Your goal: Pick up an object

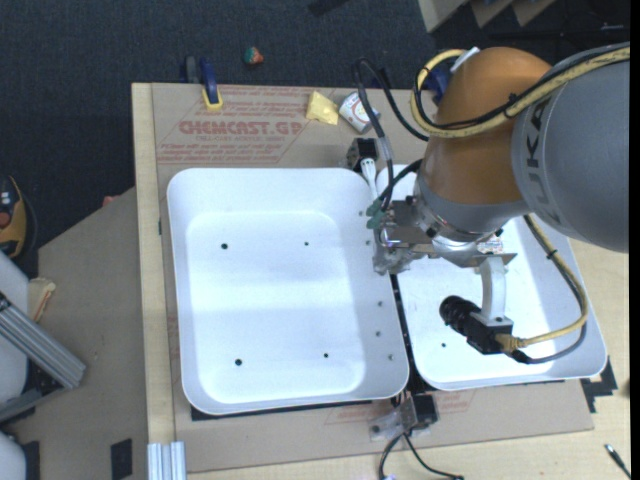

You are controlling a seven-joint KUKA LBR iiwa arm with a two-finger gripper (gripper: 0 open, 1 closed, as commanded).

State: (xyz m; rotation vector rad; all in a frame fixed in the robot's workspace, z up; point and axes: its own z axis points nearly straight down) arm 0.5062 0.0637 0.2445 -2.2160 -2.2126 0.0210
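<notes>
From the fixed camera above the bench, we look down on two shallow white bins set side by side on a brown board printed with red lettering. The left bin (270, 288) lies bare, its floor marked by four small dark dots. The grey arm (575, 148), with its orange band (480, 118) above the wrist, reaches in from the right and hangs over the right bin (560, 353), covering most of it. The gripper (392, 253) sits low at the seam between the two bins, just beside the left bin's right rim; whether it is released or clenched we cannot tell, as the wrist hides it. We can make out no object to pick in the uncovered part of either bin. A black fitting (475, 326) with a yellow cable (555, 333) hangs from the arm over the right bin's floor. Beyond the bins, a yellow scrap (322, 109) and a blue-and-yellow clamp (209, 83) rest at the board's far edge.
</notes>
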